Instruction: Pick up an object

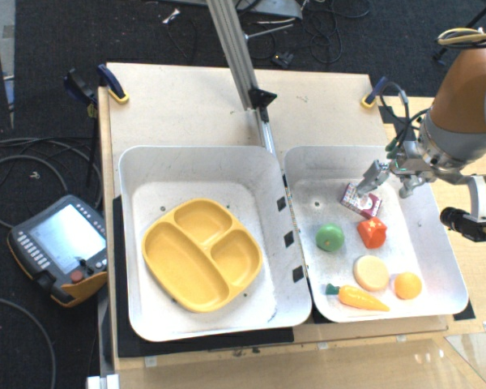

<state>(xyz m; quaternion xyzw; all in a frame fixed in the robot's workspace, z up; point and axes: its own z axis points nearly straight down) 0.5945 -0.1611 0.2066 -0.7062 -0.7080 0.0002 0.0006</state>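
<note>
- Two shallow white bins sit side by side on the bench: the left bin (138,177) and the right bin (437,241).
- Camera view, task items: the right bin holds six loose objects. A small pink-and-white packet (363,202) lies tilted near the upper middle of the bin.
- Just below it sits a red pepper-shaped piece (373,232); to its left a green round fruit (330,237).
- Lower down, a pale round disc-like item (372,273) lies beside a small orange ball (407,285), with an orange carrot with a green tip (358,298) along the bin's near edge.
- Camera view, gripper: the gripper (393,178) hangs over the upper part of the right bin. Its two fingers stand apart, one tip at the packet's upper edge, the other clear to the right. Nothing is seen between them; contact with the packet cannot be confirmed.
- Camera view, arm: the grey arm with its orange band (463,87) enters from the right.
- Camera view, left bin: it contains one yellow divided plate (201,254) with three compartments, lying flat in the lower middle.
- Camera view, surroundings: a handheld control pendant (61,250) lies on the floor, left of the bench.
</note>
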